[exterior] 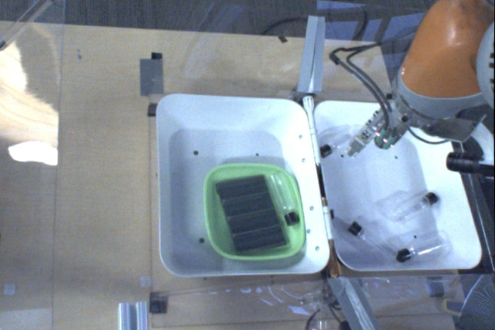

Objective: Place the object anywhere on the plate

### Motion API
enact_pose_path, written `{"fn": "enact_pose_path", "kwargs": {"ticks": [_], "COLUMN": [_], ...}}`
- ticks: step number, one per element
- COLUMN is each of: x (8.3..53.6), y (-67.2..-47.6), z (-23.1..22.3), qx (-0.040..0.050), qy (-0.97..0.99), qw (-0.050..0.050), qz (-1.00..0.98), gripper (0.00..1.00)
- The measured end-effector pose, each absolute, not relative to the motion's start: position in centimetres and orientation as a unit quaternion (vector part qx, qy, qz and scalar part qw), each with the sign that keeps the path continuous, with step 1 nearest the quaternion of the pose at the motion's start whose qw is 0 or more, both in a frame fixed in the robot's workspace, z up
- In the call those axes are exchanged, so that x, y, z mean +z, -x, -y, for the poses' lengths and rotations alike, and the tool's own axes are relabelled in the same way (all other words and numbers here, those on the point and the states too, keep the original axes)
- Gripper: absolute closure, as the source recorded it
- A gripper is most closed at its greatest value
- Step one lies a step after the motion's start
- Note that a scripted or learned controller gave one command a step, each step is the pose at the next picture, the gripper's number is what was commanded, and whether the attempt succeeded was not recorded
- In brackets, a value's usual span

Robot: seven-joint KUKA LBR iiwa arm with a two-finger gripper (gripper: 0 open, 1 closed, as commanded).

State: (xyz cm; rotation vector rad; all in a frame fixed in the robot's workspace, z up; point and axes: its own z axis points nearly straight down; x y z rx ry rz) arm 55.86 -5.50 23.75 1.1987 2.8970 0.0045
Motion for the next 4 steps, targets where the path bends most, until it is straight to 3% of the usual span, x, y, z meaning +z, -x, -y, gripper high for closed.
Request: {"fn": "enact_pose_path", "kwargs": {"ticks": [1, 3, 4], "x": [18.5, 18.6, 18.7], "y": [-51.9, -55.3, -55.3], "z": [-2.2, -6.4, -6.4], "qx": [0.0017, 0.0023, 0.0024], "qy": [-0.342, -0.251, -0.251], "qw": [0.003, 0.005, 0.005], "qz": [-0.94, -0.968, -0.968], "gripper": [1.0, 1.0, 0.0]}}
